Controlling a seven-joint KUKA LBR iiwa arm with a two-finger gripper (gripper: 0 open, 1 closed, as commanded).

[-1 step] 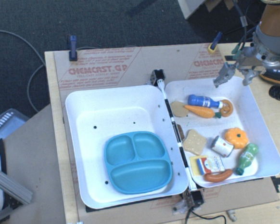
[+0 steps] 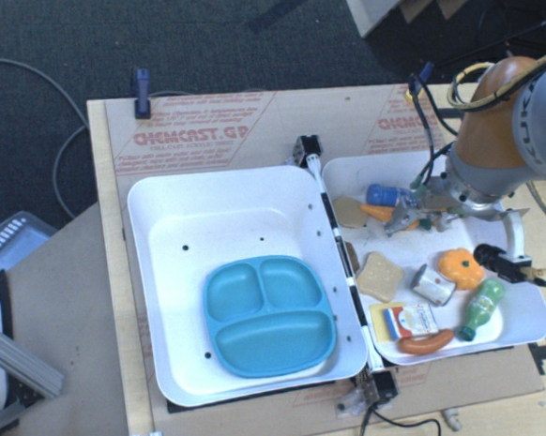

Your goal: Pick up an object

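Arm was seen reaching in from the right, gripper set low in the upper part of the right bin, close above an orange carrot-like piece and just beside a blue can. Whether the pincer was released or clenched could not be told; nothing was seen held in it.

Step judged: approach, pick not yet made. Nearest candidates were the carrot-like piece & blue can, both in the bin's upper left part, near the dividing wall. To do it well, one item should be singled out, the pincer centred over it, and the wall & neighbour kept clear on descent; lift should be checked before it is trusted.

Count, right bin: 1 blue can, 1 carrot-like piece, 1 bread slice, 1 small grey tin, 1 orange fruit, 1 green bottle, 1 sausage, 1 yellow-red packet, 1 tan flat piece, not identified. Left bin: 1 blue divided plate. Bins: 2
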